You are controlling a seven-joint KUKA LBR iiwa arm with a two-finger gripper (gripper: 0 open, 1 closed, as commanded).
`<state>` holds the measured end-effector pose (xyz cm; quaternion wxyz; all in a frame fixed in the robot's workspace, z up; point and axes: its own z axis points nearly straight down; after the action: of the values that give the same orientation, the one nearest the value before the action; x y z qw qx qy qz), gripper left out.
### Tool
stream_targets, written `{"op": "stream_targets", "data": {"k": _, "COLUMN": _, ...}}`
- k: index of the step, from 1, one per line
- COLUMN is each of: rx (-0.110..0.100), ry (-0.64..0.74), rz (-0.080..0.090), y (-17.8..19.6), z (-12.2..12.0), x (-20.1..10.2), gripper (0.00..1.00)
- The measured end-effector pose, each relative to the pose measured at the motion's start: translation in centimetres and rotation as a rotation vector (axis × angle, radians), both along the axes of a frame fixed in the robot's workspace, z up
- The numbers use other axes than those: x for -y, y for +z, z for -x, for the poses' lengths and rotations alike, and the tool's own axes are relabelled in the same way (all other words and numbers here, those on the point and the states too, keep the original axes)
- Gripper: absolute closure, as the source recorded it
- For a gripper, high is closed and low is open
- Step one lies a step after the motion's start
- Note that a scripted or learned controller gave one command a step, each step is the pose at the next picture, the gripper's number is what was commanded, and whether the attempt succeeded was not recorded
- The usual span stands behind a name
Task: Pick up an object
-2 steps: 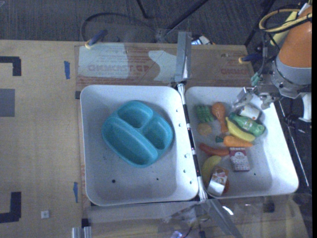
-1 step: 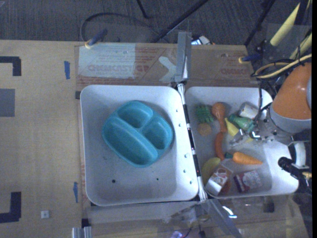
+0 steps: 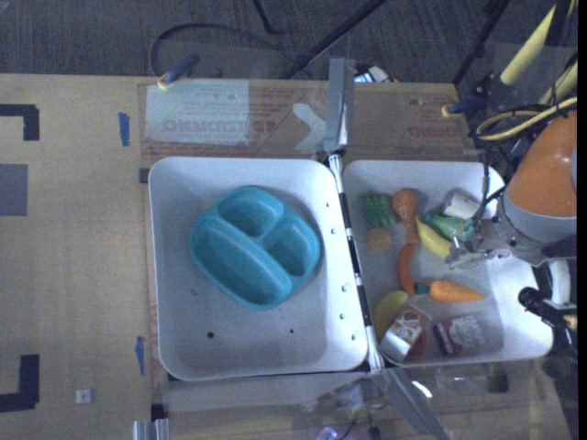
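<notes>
Carrot (image 3: 452, 291) just beneath gripper (image 3: 466, 253), banana (image 3: 432, 237) and packet (image 3: 463, 334) close by; gripper state indiscernible.

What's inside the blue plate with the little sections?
The blue plate in the left bin has three sections, and all look bare inside. What is underneath it cannot be seen, because the plate covers that part of the bin floor.
</notes>
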<state>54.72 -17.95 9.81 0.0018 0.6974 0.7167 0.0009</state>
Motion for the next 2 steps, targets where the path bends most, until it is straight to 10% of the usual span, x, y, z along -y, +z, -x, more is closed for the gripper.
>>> {"op": "stream_targets", "data": {"k": 1, "rx": 0.001, "ry": -0.032, "rz": 0.001, "y": -1.1, "z": -0.7, "x": 4.5, "gripper": 1.0}}
{"op": "stream_targets", "data": {"k": 2, "rx": -0.003, "ry": -0.012, "rz": -0.024, "y": -1.0, "z": -1.2, "x": 2.8, "gripper": 0.0}}
